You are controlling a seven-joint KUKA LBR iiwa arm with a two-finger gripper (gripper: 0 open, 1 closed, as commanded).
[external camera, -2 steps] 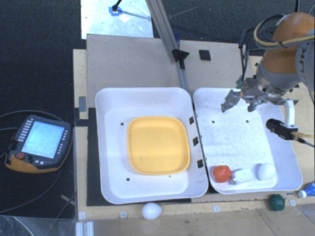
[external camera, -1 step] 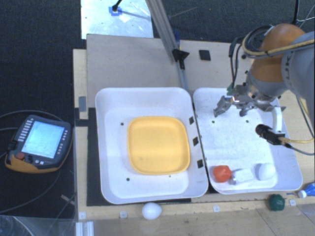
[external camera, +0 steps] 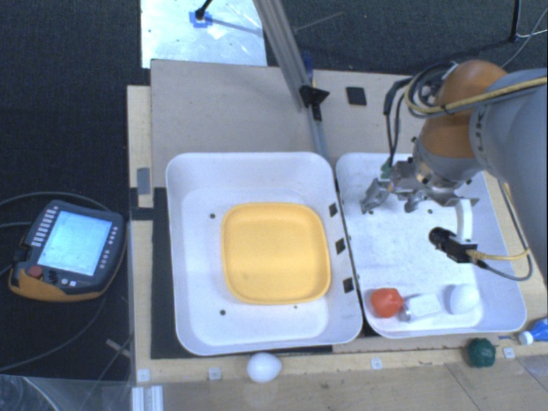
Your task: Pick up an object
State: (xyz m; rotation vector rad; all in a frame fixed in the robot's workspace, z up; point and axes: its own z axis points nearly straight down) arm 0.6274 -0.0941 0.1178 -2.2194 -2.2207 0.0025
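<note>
1. Your counter (external camera: 231, 110) carries two white bins side by side.
2. Your arm (external camera: 505, 118) reaches in from the right, its orange band (external camera: 458, 110) bent over the right bin (external camera: 402, 255).
3. The left bin (external camera: 193, 255) holds a yellow plate (external camera: 276, 252) lying flat at its centre.
4. Your tool (external camera: 377, 197) hangs over the right bin's upper left part, well apart from the objects; whether it is clenched or released you cannot tell.
5. A red object (external camera: 385, 301), a small clear-looking piece (external camera: 419, 306) and a white ball (external camera: 462, 298) line the right bin's near edge.
6. A white egg-shaped object (external camera: 264, 367) sits on the counter, just below the left bin.
</note>
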